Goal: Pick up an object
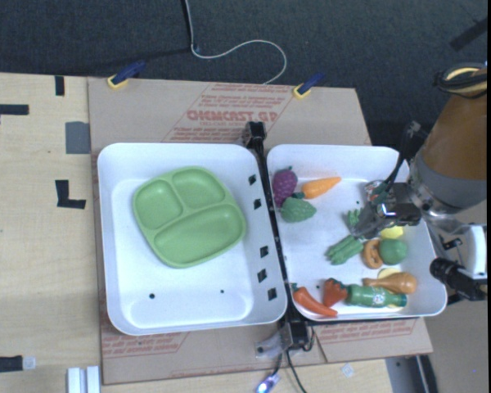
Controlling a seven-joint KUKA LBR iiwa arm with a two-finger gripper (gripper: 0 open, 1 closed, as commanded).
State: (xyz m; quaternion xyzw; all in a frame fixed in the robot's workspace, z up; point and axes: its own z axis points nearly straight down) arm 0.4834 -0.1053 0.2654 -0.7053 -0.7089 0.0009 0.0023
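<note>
The toy food sits in the right-hand bin (311, 155), scattered over its floor. Near the divider lie a purple bunch of grapes (284, 183) and, just below it and touching, a green leafy vegetable (297, 210); an orange carrot (320, 187) lies just right of the grapes. Toward the middle a green pea pod or bean (344, 248) lies at a slant. Along the near wall are a red pepper (312, 301), a small red piece with a green top (335, 291), a green bottle-shaped toy on its side (376, 297), and an orange-brown piece (394, 282) just above it. A green round fruit (394, 250) sits beside an orange ring-like piece (372, 255), with something yellow (392, 232) just above.

The gripper (378, 214) hangs low over the right part of this bin, close above the upper end of the bean and next to the yellow piece. Whether the jaws are open or closed, I cannot tell from here; nothing is clearly seen between them. The arm (462, 142) comes in from the right, its orange band above the grey wrist.

The left bin (114, 219) holds a green divided plate (189, 215), lying flat. Both bins rest on a cardboard sheet (221, 113) on the counter (33, 244).
</note>
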